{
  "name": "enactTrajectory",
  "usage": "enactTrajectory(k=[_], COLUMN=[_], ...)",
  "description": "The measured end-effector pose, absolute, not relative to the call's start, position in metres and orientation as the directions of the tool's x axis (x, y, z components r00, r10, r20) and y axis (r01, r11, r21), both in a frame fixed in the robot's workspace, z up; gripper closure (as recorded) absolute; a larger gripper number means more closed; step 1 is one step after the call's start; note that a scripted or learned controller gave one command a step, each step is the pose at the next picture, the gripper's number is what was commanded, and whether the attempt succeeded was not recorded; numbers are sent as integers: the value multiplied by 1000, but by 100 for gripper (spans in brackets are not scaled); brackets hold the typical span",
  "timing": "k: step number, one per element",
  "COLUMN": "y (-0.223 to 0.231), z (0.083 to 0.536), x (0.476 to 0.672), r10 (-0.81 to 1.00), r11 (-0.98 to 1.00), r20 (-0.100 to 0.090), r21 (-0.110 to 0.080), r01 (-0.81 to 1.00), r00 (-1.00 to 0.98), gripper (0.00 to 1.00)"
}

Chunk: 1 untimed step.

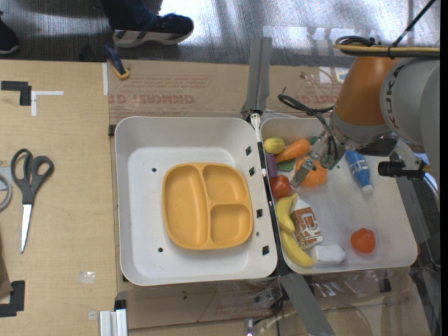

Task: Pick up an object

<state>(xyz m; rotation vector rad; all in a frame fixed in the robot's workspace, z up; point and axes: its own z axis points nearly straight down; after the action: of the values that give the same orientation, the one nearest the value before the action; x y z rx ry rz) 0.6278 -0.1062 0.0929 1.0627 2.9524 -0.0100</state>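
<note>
The arm's gripper (311, 165) hangs low in the right bin (392, 257), at about 10 o'clock of that bin. The jaws are spread a little and stand around the top of an orange fruit (315, 176), so I judge this is the thing chosen for picking. They do not yet pinch it, as far as I can tell.

The carrot (294, 150) and the yellow lemon (274, 145) lie just beside it, toward 10 o'clock, and the red tomato (281, 186) lies at 8 o'clock, so the space for the jaws is tight. The bananas (290, 233) and a small box (306, 228) lie along the left wall. The blue tube (359, 170) lies at 3 o'clock from the gripper. The left bin (133, 208) carries a yellow divided plate (208, 206).
</note>
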Motion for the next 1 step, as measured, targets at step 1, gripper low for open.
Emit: enactTrajectory(k=[1], y=[-104], z=[100], x=[628], r10=[635], r11=[773], r20=[-5], r21=[-4], r01=[635], r00=[-773], gripper=[100])
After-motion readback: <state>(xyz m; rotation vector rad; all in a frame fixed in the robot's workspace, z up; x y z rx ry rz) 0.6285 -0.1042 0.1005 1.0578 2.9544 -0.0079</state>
